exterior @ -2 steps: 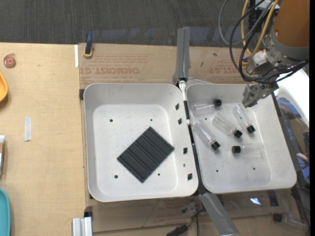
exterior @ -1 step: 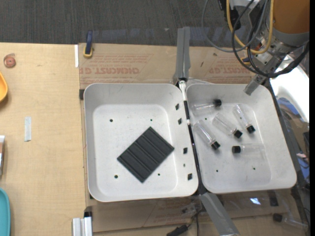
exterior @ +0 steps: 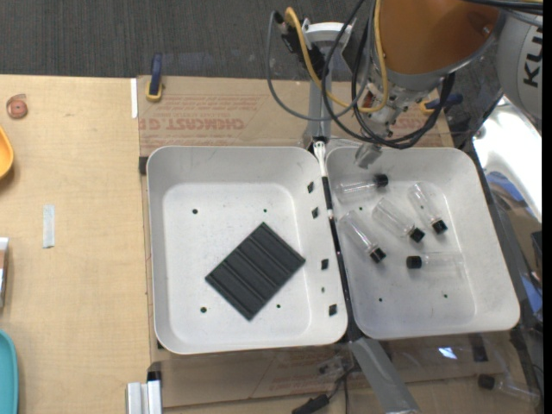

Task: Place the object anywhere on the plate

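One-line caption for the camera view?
KUKA arm's gripper hovers over clear vials in right bin; dark ribbed plate lies in left bin.

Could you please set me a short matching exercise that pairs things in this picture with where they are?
Things:
1. ribbed black plate
2. clear vials with black caps
3. hand
4. loose black cap

Places:
A. over the far edge of the right bin
B. flat in the left bin
C. scattered in the right bin
D. alone on the right bin's floor, nearer the camera than the vials

Pairs: 1-B, 2-C, 3-A, 4-D
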